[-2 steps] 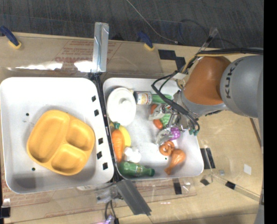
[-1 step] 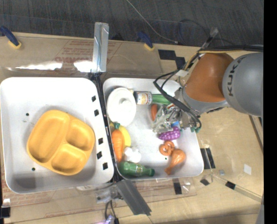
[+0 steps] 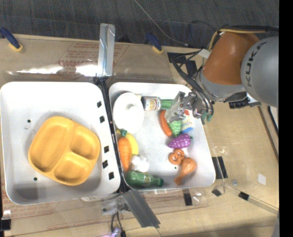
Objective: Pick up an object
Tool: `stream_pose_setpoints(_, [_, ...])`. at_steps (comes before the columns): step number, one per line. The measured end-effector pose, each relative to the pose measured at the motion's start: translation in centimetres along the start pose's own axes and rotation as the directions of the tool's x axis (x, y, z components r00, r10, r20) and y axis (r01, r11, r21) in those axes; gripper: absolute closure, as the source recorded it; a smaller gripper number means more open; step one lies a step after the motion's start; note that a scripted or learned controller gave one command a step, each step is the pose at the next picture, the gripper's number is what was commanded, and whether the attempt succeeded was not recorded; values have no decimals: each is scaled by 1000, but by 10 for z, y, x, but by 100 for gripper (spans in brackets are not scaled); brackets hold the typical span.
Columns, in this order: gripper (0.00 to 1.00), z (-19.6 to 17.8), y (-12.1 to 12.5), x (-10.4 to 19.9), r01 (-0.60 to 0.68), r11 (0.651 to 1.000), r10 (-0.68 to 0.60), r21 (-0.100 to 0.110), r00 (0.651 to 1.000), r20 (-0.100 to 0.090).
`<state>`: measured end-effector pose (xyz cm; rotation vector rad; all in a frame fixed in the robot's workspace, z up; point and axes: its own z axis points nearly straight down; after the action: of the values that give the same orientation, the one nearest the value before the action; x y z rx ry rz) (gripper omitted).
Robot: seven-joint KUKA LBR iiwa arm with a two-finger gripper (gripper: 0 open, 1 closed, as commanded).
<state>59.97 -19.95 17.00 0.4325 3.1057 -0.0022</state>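
My gripper hangs low over the right bin, near its upper right corner, among the toy food there. Right under it lie a green piece and a small red-orange carrot. A small bottle lies just to its left, and purple grapes sit below. The arm's orange band rises to the upper right.
The right bin also holds a white cup, a big carrot, a yellow banana, a pretzel, a drumstick and a green cucumber. A yellow divided plate lies in the left bin.
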Motion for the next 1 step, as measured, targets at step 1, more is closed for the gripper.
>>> stream_pose_setpoints(1, [100,-14,77,33,-221,975,221,0,975,-7])
